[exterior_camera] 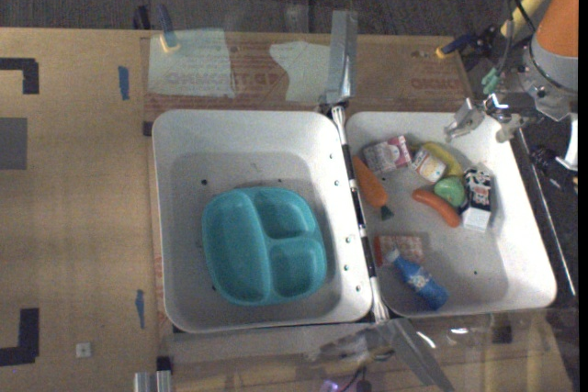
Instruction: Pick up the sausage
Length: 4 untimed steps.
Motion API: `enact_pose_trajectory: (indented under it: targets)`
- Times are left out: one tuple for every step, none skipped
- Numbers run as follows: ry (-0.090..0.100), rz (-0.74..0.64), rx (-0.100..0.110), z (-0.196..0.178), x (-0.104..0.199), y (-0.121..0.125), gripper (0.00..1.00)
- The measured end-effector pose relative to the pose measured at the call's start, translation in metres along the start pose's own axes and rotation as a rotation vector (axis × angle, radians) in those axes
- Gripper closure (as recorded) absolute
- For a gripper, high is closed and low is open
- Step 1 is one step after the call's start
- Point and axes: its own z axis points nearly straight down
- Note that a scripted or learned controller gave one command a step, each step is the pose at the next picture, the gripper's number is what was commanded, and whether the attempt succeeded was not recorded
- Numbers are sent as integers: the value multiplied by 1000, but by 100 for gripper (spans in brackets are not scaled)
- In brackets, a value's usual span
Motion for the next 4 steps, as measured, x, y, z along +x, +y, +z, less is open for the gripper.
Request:
enact_pose_trajectory:
  targets:
    - [0,-412,-1,104,-26,-1,0]
    - [-22,-454,-44,138,-38,-29,0]
    - [-6,-553,-11,164,-2,-78,0]
    - [-12,-548,-18,152,-5,-76,100]
